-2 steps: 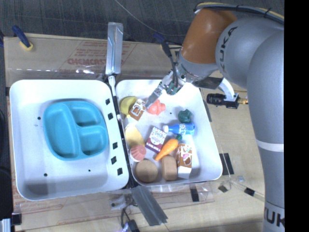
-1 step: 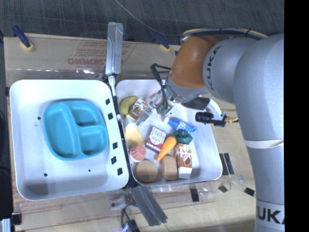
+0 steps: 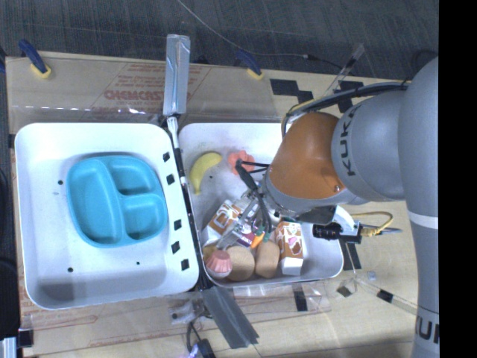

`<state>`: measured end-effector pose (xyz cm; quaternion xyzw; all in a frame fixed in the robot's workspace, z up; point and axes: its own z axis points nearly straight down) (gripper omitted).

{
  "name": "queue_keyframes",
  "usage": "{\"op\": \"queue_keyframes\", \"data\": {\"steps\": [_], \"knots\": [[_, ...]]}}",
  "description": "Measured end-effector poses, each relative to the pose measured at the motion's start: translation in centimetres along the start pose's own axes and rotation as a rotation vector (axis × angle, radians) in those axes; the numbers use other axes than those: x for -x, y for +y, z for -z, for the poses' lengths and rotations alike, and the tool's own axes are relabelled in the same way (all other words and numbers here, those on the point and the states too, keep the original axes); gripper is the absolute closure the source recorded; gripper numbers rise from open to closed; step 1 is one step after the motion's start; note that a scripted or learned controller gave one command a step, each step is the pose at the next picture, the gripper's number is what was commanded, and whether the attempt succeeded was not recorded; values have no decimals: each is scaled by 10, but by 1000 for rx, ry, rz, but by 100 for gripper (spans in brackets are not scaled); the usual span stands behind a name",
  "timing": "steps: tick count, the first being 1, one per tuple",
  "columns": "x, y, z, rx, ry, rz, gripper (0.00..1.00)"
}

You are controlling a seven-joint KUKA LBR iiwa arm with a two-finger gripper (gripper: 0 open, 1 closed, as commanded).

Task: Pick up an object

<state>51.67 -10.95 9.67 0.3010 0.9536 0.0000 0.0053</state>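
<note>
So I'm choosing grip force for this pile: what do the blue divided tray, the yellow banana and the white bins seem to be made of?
The blue divided tray looks like moulded plastic: uniform colour, rounded compartments, soft matte sheen. The yellow banana is probably a plastic toy, given its even colour and smooth skin, though that stays uncertain. The white bins appear to be thin, slightly glossy formed plastic with rounded rims.

Two shallow white bins sit side by side: the left bin [image 3: 30,222] and the right bin [image 3: 223,131]. One blue sectioned tray [image 3: 115,198] lies in the left bin, well apart from the claw [image 3: 250,222]. Near the claw, in the right bin, are one yellow banana [image 3: 203,168], one small orange-pink item [image 3: 238,158], one pink cupcake [image 3: 218,262], two tan rounded pieces [image 3: 253,261], and two printed snack packets [image 3: 291,245]. Three blue clamps [image 3: 35,58] grip the bench's far edge.
</note>
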Motion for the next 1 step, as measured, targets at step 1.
{"op": "queue_keyframes", "data": {"steps": [1], "knots": [[42, 38, 0, -3, -4, 27, 0]]}}
